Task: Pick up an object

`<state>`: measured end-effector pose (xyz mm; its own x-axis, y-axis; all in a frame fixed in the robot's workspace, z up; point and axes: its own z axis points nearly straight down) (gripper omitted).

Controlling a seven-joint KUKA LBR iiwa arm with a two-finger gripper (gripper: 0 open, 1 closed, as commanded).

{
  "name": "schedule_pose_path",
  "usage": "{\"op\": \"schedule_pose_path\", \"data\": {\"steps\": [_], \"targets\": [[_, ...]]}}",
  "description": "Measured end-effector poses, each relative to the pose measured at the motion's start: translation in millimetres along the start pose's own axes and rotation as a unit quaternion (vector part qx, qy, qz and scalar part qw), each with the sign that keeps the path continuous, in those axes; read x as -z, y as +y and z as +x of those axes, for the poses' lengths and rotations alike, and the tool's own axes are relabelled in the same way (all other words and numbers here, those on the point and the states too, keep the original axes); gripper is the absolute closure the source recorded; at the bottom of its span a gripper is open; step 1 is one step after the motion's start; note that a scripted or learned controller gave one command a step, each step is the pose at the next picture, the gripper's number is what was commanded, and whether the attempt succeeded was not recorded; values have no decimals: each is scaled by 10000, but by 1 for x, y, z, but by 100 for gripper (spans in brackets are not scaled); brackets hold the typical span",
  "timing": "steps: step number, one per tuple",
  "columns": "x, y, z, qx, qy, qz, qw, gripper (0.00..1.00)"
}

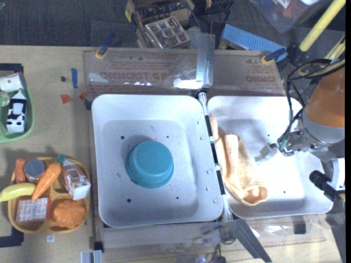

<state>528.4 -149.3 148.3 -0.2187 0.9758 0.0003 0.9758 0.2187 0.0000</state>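
Camera view: a blue bowl (150, 164) sits mid-frame in the left bin (109, 114). An orange cloth (237, 169) lies in the right bin (247, 109), long axis top to bottom. Gripper (270, 150) is just right of it; grip state cannot be told.

left bin (109, 125): blue bowl (149, 163) centre | right bin (285, 196): cloth (238, 169) left

Light wooden table (55, 64) under even overhead light. Beyond far edge, dark grey floor (66, 10) with clutter: cardboard box (162, 21) of small compartments, blue ridged panel (249, 37), yellow pole (323, 18) slanting at far right. Clear plastic sheet (148, 73) lies along far side of table. Black cables (307, 70) loop at right.
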Motion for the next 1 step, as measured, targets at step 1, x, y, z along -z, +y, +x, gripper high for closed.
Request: {"op": "schedule_pose_path", "data": {"steps": [1], "targets": [[26,23,22,502,-13,-20,9987,0]]}}
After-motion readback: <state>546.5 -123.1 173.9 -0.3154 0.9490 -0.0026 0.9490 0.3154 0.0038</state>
